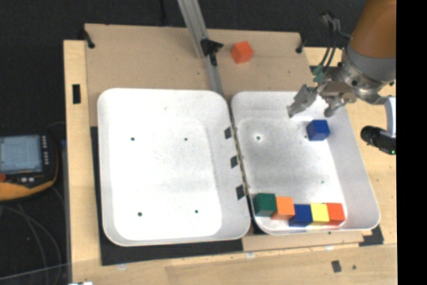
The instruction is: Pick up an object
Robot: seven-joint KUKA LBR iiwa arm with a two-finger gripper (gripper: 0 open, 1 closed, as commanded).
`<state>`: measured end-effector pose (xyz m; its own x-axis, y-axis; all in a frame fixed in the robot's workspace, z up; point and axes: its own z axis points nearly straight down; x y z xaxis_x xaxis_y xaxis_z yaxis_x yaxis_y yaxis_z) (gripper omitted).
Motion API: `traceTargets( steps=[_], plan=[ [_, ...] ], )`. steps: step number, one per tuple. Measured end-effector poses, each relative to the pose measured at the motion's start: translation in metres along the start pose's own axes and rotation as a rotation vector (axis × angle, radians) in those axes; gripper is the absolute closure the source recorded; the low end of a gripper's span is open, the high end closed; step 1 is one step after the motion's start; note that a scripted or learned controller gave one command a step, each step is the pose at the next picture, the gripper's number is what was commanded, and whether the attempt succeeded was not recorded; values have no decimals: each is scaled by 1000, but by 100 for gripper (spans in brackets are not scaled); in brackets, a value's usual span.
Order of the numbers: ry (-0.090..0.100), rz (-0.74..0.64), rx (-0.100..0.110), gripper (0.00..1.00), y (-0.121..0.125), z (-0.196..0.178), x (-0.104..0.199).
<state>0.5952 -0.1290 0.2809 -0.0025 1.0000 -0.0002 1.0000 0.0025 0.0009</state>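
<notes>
Claw (313, 101) spread open, empty, upper right above small blue cube (317, 129); coloured cubes row (299, 209) lower right bin.

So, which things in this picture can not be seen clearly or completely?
- Arm: its upper part is cut off at the right of the camera view.
- Row of blocks along the right bin's near wall: they touch, so hidden sides stay unknown.
- Small screen at left: content too blurred to read.
</notes>
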Motion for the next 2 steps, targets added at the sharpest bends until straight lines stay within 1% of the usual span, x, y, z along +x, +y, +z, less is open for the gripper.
traceTargets(
  steps=[1,2],
  plan=[
    [0,4,8,0,-19,133,-14],
    [-1,9,-1,0,-46,185,-74]
  ],
)
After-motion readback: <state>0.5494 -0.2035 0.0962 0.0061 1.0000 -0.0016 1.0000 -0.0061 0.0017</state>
